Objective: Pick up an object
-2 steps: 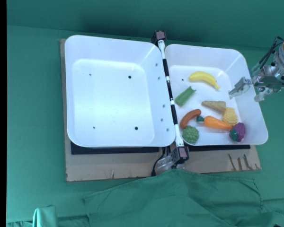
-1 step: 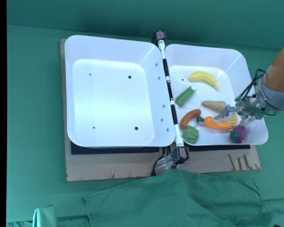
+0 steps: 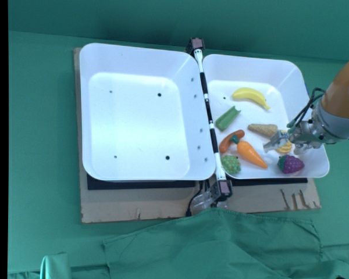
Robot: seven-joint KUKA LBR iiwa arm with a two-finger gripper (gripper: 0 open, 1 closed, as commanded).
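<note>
- Purple grapes (image 3: 291, 164): nearest corner of the right bin (image 3: 315, 167), just under the pincer (image 3: 277, 142). Likely light, hard plastic, bumpy; grip across the middle.
- Pincer low over the small yellow piece (image 3: 285, 148); cannot tell how far open, or whether anything is held.
- Carrot (image 3: 251, 154), green lump (image 3: 231, 164) left of the grapes; cone (image 3: 263, 129) crowds the approach.
- Banana (image 3: 250, 97) farthest.

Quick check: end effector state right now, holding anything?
End effector: cannot be told; it sits low in the right bin over a small yellow item.
</note>
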